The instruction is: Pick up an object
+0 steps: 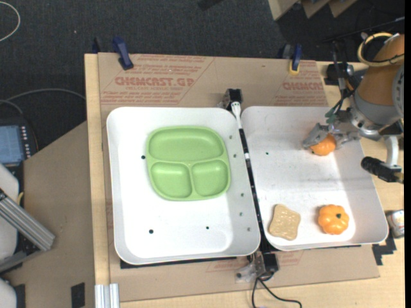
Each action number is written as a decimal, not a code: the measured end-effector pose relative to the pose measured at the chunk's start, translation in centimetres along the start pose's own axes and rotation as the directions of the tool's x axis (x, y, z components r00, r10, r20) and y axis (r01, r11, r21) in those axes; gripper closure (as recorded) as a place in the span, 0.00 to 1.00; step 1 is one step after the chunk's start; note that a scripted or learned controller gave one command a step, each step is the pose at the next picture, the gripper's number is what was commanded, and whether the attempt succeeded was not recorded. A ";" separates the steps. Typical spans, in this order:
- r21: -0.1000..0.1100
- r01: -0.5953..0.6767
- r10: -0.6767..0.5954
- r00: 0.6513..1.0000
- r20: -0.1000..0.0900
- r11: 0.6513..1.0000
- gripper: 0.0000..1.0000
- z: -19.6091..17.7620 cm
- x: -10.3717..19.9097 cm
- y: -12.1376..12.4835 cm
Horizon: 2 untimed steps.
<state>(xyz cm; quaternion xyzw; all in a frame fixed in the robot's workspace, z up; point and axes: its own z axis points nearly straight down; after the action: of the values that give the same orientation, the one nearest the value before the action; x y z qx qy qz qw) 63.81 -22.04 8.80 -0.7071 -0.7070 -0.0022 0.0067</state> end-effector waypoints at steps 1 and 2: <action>-0.007 0.003 -0.003 1.000 0.012 1.000 1.00 -1.8 -0.2 0.2; 0.010 0.002 -0.002 1.000 0.022 1.000 1.00 0.0 9.1 0.8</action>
<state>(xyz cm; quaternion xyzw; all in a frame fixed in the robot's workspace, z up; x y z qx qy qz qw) 64.65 -12.94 8.96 -0.7064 -0.7078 0.0088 0.0024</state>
